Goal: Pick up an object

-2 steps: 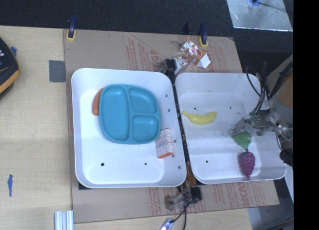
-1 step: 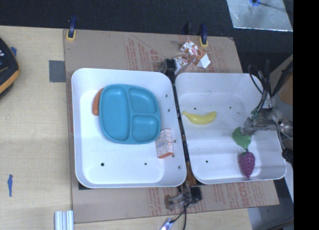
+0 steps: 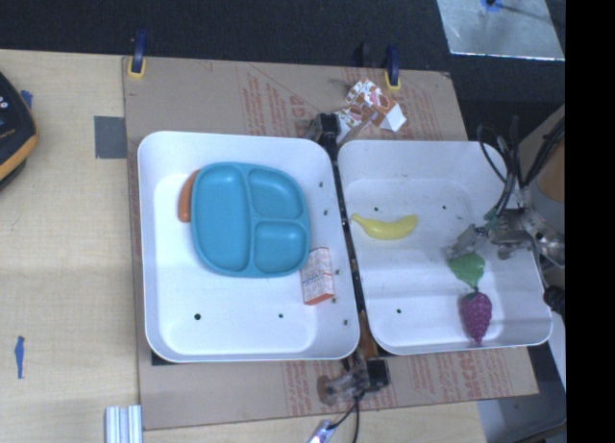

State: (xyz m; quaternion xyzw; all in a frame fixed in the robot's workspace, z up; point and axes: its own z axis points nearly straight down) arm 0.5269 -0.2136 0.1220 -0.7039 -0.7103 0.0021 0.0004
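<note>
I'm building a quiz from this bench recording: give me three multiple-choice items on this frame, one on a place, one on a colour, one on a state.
1. Where does the banana lie?
A. in the right bin
B. on the blue tray
C. on the cardboard outside the bins

2. What colour is the divided tray in the left bin?
A. red
B. blue
C. white

3. How does the small carton lie?
A. stacked on the grapes
B. standing upright in the right bin
C. flat on the left bin's floor, beside the tray

Answers:
1 A, the banana rests on the right bin's white floor.
2 B, the tray is plainly light blue.
3 C, the carton lies flat at the tray's lower right corner.
</note>
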